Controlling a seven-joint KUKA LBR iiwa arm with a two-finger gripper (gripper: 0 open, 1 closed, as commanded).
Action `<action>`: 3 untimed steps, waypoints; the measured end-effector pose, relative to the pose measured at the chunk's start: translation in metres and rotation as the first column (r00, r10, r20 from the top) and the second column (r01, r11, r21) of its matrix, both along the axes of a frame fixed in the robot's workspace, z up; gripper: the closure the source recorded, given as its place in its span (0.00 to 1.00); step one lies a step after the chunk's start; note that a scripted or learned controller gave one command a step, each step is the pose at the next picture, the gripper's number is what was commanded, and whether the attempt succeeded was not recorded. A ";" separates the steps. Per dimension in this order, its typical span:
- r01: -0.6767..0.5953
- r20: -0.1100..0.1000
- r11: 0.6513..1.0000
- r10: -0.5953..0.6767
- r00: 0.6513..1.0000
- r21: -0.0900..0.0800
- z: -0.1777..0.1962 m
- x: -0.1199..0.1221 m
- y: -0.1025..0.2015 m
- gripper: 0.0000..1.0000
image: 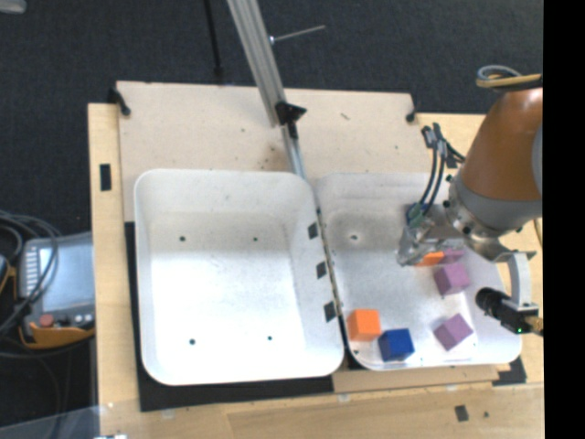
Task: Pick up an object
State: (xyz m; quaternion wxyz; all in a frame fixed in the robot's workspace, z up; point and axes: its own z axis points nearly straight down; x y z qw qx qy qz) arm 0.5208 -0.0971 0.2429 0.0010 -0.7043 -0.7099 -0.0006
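Gripper [419,252] low in right bin [366,208], mid-right of frame, beside purple block [451,277] (finger state: can't tell).

Orange object [430,260] half-hidden beneath gripper [417,250]

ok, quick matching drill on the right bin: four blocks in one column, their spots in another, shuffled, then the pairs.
Things:
1. orange block
2. blue block
3. purple block by the hand
4. purple block near the bin's front right

Places:
A. just below the hand
B. against the right bin's left wall, next to the blue one
C. right of the blue block, toward the front rim
D. at the front rim, between orange and purple

Pairs: 1-B, 2-D, 3-A, 4-C
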 end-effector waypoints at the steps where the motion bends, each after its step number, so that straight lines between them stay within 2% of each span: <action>1: -0.001 0.004 1.000 0.001 1.000 -0.001 0.009 0.007 0.053 1.00; 2: 0.000 0.001 1.000 0.000 1.000 -0.001 0.002 0.020 0.114 1.00; 3: 0.000 0.002 1.000 0.000 1.000 -0.001 0.005 0.040 0.163 1.00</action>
